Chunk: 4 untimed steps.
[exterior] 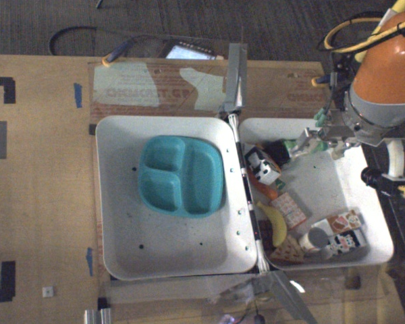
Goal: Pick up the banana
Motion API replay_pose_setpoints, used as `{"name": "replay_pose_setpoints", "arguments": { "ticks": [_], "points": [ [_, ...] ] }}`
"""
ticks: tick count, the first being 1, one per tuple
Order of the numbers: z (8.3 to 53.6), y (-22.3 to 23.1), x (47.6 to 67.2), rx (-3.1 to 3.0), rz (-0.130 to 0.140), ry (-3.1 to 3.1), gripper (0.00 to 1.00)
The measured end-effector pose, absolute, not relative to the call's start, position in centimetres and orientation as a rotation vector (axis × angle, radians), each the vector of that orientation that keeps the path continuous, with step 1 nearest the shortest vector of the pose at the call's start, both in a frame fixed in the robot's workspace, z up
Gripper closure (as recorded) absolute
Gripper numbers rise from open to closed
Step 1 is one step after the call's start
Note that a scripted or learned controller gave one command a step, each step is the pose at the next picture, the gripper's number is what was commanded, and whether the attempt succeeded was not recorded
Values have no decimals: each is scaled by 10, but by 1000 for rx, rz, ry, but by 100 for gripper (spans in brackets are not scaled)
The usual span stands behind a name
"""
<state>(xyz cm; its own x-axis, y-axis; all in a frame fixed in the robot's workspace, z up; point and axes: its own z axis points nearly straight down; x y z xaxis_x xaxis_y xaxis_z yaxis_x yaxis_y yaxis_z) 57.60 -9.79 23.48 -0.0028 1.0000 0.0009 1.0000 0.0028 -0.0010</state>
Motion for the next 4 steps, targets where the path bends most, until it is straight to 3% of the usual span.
{"name": "replay_pose_setpoints", "arguments": {
  "ticks": [1, 2, 3, 4],
  "points": [
    [111, -106, 534, -2127, -1, -2312, 0],
    [87, -103, 497, -1814, -6, -2572, 0],
    [87, -108, 482, -1083, -6, -2958, 0],
    [98, -108, 484, -1089, -9, -2962, 100]
  ]
}}
